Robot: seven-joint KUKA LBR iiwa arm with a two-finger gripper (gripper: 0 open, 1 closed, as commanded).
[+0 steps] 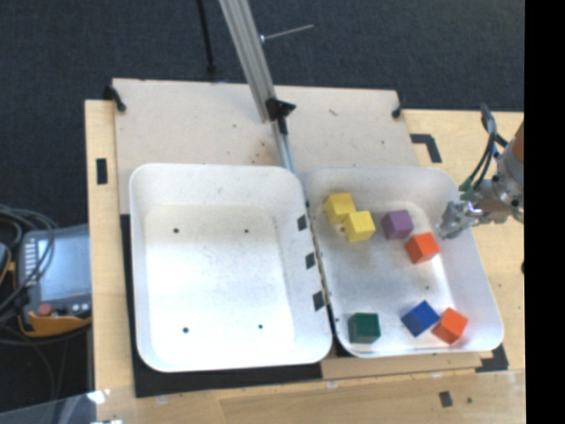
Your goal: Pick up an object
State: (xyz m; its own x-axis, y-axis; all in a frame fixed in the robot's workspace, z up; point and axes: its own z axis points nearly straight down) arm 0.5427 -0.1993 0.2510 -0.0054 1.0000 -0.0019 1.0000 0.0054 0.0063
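While the gripper (452, 219) hangs at the right bin's (481, 276) right rim, toward its far corner, nothing shows between its tips, and whether it is open or closed I cannot tell at this size. The nearest candidate is the orange block (422, 247), lying just inward of the gripper and slightly toward the near edge (no long axis to speak of, it looks cubic). The purple block (397, 223) sits a little further inward, level with the gripper. The yellow piece (348, 217) is deeper still, near the rim shared with the left bin (141, 237). So the coming move likely runs a short way inward and down onto the orange block.
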